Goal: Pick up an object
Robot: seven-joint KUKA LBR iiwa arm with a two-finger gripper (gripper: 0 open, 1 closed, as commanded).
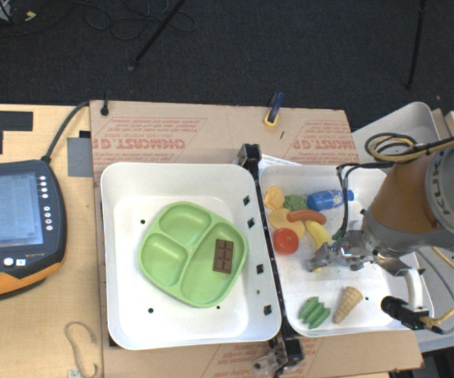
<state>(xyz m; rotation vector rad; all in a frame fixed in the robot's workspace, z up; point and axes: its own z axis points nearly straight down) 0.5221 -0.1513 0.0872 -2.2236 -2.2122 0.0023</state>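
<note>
We note toy foods lying loose in the right bin (pixel 368 325): a red tomato (pixel 286 241), yellow banana (pixel 316 231), blue bottle (pixel 330 200), green pea pods (pixel 315 312) and an ice-cream cone (pixel 348 303).

You see two white bins: left bin (pixel 124 211), right bin (pixel 368 321). In left bin you count one green divided plate (pixel 183 254), three compartments, and one chocolate bar (pixel 223 255) on it. In right bin you count one tomato (pixel 286 241), one blue bottle (pixel 330 199), one banana (pixel 316 231), one ice cream cone (pixel 347 303), one green pea pod bunch (pixel 314 312), one sausage (pixel 306 216). Beside bench, one tablet controller (pixel 10 215).
</note>
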